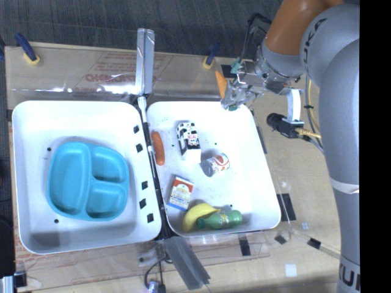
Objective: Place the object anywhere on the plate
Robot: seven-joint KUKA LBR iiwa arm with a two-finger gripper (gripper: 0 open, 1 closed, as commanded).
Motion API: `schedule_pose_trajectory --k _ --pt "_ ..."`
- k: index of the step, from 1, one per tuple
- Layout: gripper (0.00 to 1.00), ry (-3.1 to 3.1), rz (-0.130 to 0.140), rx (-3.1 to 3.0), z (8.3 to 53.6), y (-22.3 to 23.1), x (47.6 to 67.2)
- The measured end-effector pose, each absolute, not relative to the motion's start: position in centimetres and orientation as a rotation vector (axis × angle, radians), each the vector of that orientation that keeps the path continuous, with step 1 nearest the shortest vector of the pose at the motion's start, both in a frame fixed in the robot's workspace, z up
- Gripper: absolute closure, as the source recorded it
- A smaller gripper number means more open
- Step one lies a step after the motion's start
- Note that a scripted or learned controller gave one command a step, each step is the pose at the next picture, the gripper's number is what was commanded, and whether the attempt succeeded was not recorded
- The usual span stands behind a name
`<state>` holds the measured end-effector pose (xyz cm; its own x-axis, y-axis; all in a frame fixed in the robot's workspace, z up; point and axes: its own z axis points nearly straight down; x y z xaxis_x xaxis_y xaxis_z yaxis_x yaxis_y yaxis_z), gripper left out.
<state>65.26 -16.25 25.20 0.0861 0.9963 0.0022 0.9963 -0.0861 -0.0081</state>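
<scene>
With the hand (234,100) at the right bin's (264,182) far rim — grip state impossible to tell — it should descend squarely over one item, then carry it to the blue plate (88,179).

Overall light: bright and even, apparently from above; the colours read cleanly.
Glare: the floors of both white bins, left bin (30,163) and right bin (256,182), are close to washed out, with little surface detail.
Sheen: the clear plastic sheet (91,84) at the far edge carries pale reflected streaks.
Shadows: soft and short; a grey patch lies in the left bin's near-left corner, and the blue plate (88,182) throws a faint shade at its near edge.
Arm: the grey arm (342,102) at the right shows a smooth highlight along its length.
Sharpness: moderate; small print on the items is unreadable and edges look slightly soft.
Background: the dark floor (91,5) beyond the bench is dim and grainy.
</scene>
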Motion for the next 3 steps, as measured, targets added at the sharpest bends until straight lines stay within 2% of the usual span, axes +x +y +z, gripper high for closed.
schedule_pose_trajectory --k 1,2,3 --pt "1.0 -2.159 0.006 -2.278 23.3 -7.8 64.4" --pt "1.0 -2.147 0.006 -2.289 19.4 1.0 62.0" --pt "1.0 -2.35 0.007 -2.08 19.1 8.2 56.8"
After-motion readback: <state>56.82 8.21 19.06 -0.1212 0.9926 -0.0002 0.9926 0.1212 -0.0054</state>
